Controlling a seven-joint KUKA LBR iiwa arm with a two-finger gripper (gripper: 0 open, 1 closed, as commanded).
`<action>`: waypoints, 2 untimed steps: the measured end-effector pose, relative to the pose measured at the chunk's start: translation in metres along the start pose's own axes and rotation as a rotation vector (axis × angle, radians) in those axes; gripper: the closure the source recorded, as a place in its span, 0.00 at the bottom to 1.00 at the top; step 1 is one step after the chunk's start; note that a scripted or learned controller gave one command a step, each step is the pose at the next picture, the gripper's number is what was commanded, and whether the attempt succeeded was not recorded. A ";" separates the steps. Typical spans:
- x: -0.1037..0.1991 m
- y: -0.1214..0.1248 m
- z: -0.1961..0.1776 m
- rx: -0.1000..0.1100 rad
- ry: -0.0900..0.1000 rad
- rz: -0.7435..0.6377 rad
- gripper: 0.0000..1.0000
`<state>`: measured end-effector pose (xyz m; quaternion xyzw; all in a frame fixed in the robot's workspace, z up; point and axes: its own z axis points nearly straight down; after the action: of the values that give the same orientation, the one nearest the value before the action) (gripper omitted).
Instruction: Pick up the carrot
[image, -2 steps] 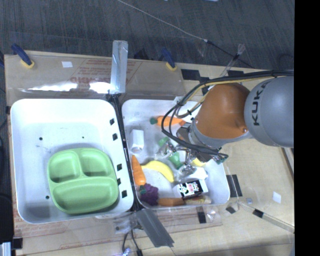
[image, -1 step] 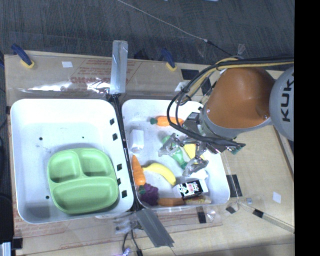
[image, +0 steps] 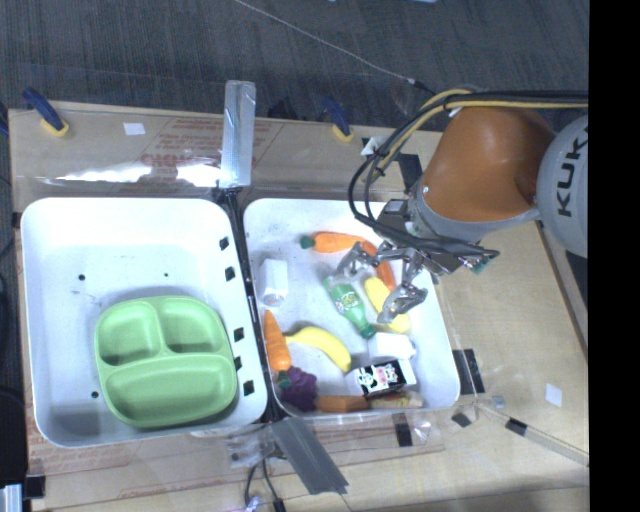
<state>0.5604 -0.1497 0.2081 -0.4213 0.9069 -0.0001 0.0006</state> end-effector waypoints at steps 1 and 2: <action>-0.016 -0.035 -0.016 0.002 -0.001 -0.222 0.00; 0.001 -0.064 0.114 -0.002 0.000 -0.113 0.00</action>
<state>0.6087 -0.1919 0.0937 -0.4720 0.8816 0.0007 0.0001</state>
